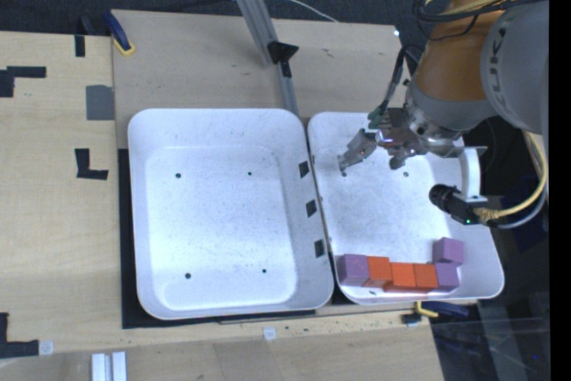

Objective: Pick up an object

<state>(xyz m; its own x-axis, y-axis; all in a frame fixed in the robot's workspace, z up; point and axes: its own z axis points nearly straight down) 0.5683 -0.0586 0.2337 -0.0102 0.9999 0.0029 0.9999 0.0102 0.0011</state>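
Observation:
Several small blocks lie in a row along the front wall of the right bin (406, 201): a purple block (355, 268) at the left end, orange blocks (403, 275) in the middle, and two purple blocks (449, 251) stacked at the right end. My gripper (373, 158) hangs over the back part of the right bin, well behind the blocks. Its fingers (352, 154) are spread open with nothing between them.
The left bin (214, 210) sits beside the right one, sharing a raised middle rim. A grey metal post (254, 4) slants down to the bins' back edge. Cables and a black fitting (455, 202) hang off the arm over the right bin's right side.

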